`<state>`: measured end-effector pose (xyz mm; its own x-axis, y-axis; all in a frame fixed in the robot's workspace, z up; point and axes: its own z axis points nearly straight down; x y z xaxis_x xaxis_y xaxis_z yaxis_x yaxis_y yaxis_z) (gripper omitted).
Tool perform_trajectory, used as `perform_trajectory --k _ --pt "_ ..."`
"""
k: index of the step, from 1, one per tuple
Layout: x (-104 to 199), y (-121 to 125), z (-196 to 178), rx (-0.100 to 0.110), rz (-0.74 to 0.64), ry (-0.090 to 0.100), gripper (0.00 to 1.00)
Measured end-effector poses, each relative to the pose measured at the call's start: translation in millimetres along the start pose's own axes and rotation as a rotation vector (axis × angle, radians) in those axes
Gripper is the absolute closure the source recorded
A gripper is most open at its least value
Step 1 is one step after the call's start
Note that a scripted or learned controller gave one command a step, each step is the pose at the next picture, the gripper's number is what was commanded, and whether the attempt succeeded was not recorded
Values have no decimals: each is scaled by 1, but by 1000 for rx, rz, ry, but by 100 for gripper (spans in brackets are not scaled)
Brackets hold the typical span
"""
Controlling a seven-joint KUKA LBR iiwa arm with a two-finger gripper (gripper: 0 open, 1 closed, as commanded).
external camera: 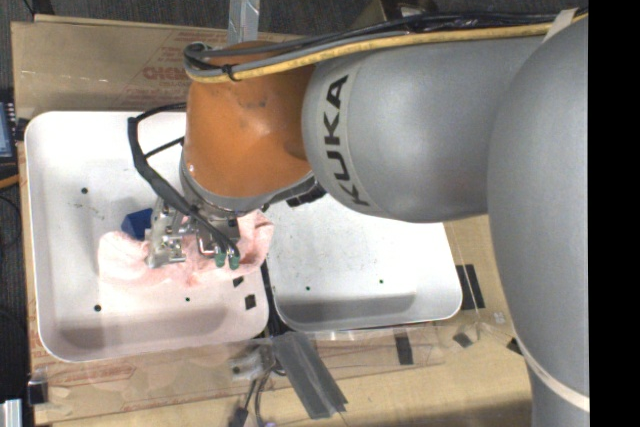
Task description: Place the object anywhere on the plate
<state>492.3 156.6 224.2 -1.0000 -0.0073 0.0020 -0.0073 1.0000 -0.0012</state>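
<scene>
Arm low over the left bin [50, 215], claw [205, 250] down among the contents. Judged step: the pick or the set-down at the plate, and I cannot tell which. The plate [125, 265] reads as the pale pinkish disc on the bin floor, partly covered by the wrist. A small blue object [137, 221] (taken to be the task's thing) lies just left and slightly far of the claw, at the far edge of the plate; whether it rests on the rim or just beside it cannot be told. Nothing is visible between the green-tipped fingers [233, 261], and whether the claw is released or clenched cannot be told from this slant. If the blue object is not yet on the plate, the next move calls for a small shift left and far to centre over it. The right bin [400, 265] shows 1 bare white floor.
</scene>
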Motion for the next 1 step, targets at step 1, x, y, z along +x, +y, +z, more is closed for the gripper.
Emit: perform_trajectory --k 1 --pt "0 0 0 0 1 0 0"
